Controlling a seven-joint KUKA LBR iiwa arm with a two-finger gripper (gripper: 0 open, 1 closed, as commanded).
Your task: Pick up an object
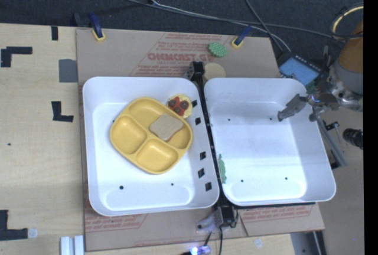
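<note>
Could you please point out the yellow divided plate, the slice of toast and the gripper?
yellow divided plate (131,131): camera view, left compartment.
slice of toast (166,127): camera view, its middle.
gripper (290,110): camera view, at its tip.

We note the arm (348,68) at the three o'clock side of the view. Its visible body is a rounded grey housing, topped by an orange band (349,53) toward one o'clock. Above the band we see a thin pale yellow loop of cable (342,15) arching over it. Below the grey housing sits a cluster of darker metal parts with small fittings, too blurred for us to itemise. From that cluster the gripper (290,110) extends toward nine o'clock as a slim dark grey member with a lighter edge. We could make out no markings or screws at this resolution.
</note>
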